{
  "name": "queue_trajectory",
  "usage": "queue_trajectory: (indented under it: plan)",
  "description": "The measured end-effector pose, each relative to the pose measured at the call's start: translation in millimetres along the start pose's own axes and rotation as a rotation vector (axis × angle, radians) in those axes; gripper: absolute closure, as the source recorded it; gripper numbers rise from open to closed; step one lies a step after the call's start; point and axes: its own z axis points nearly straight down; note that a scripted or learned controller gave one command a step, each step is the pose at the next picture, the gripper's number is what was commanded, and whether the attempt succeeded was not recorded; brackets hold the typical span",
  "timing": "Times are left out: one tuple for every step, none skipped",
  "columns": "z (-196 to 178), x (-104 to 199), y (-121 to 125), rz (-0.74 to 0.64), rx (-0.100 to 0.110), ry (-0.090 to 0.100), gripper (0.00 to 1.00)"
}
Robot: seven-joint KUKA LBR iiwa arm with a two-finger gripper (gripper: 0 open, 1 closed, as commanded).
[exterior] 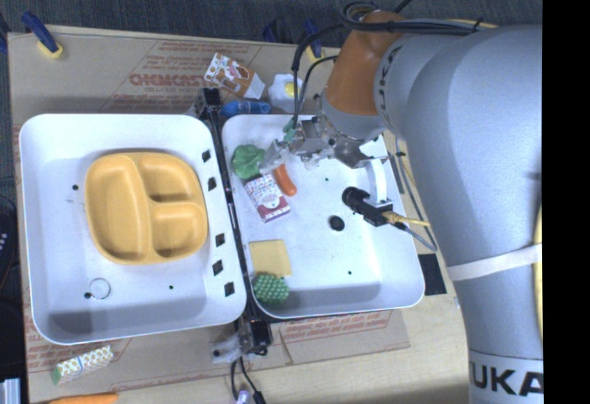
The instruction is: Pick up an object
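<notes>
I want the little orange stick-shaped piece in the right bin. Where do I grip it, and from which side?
Probably at its middle, from straight above, closing across the narrow width of the small orange stick-shaped piece. It lies flat and slanted on the floor of the right white bin. The red and white packet crowds one long side, so clearance there is tight.

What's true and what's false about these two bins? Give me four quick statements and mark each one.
1. The yellow divided tray lies in the left bin. True.
2. The yellow square lies in the left bin. False: it lies in the right bin.
3. The gripper is above the right bin, close to the green lump. True.
4. The orange stick lies on the yellow divided tray. False: it lies on the right bin's floor, beside the red-and-white packet.
</notes>
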Motion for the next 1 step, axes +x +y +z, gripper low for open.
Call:
queue_trajectory:
  plan:
    - [19.9,10.2,-13.3,-0.089,-0.007,-0.005,0.00]
